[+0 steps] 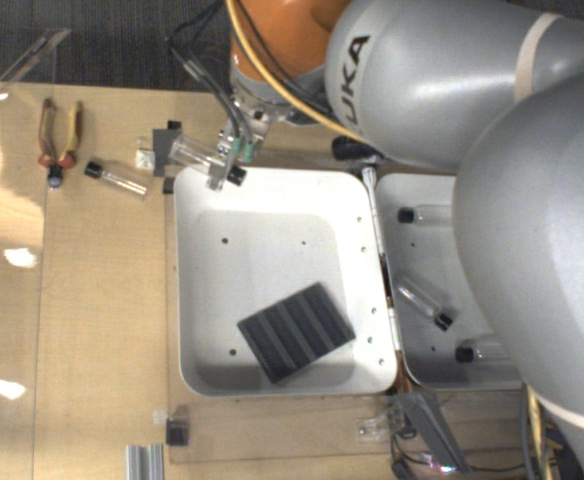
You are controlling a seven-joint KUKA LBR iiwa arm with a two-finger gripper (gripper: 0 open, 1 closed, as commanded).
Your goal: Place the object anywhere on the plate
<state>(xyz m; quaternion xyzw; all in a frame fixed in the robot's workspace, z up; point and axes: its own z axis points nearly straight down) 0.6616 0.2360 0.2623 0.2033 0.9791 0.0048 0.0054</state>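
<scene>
Observation. The KUKA arm [442, 78] reaches in over the upper edge of the left bin [197, 298], with its tool end near that bin's far left corner. A clear vial with a black cap [204, 160] lies across that corner, directly at the tool end, part over the rim and part over the counter [92, 298]. The state of the jaws cannot be told: the wrist and its cabling cover them, and it is unclear whether the vial is clamped or merely beside them.

Target. The black ribbed plate [295, 331] lies flat and askew on the floor of the left bin, toward its near side, well apart from the vial.

Other items. A second capped vial [119, 178] and red-handled pliers [58, 136] lie on the counter to the left. Further vials [424, 306] lie in the right bin [422, 368].

Assessment. The task appears to be at the pickup or early carry stage; nothing rests on the plate.

Risks:
- An off-centre or weak hold on smooth glass may let the vial slip or swing out during the carry.
- The vial may snag on the bin rim as it lifts.
- A round vial released on the plate may roll along the ribs and off the edge, particularly if dropped from height.
- If the jaws hold nothing, the arm will travel to the plate empty.
</scene>
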